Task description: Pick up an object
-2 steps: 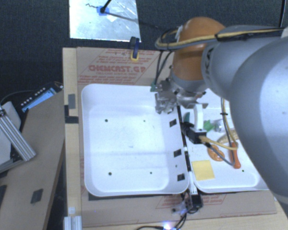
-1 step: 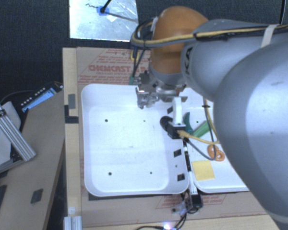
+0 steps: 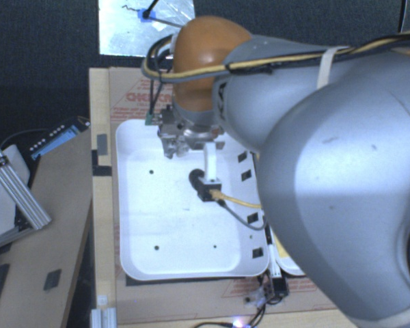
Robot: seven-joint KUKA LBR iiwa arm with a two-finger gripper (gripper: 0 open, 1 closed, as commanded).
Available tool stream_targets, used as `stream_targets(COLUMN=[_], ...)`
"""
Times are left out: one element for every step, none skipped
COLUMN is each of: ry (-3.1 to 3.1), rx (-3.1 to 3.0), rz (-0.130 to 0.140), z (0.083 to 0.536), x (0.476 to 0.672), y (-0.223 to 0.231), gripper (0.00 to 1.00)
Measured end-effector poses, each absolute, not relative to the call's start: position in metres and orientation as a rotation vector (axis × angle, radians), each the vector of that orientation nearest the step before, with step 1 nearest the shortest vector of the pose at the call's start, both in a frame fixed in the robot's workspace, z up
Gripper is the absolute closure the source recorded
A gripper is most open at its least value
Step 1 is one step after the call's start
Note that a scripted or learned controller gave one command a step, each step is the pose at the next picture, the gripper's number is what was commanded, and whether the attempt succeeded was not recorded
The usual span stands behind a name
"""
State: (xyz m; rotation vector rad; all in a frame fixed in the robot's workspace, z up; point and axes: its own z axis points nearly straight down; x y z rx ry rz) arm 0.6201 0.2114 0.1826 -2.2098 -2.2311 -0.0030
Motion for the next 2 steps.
stream_targets(ry=[-2.235, -2.217], rx=[-2.220, -2.231], rz=[-0.030, -0.001], z=[0.501, 0.487], x=[0.615, 0.671], y=[0.220, 0.148], gripper=[1.00, 1.00])
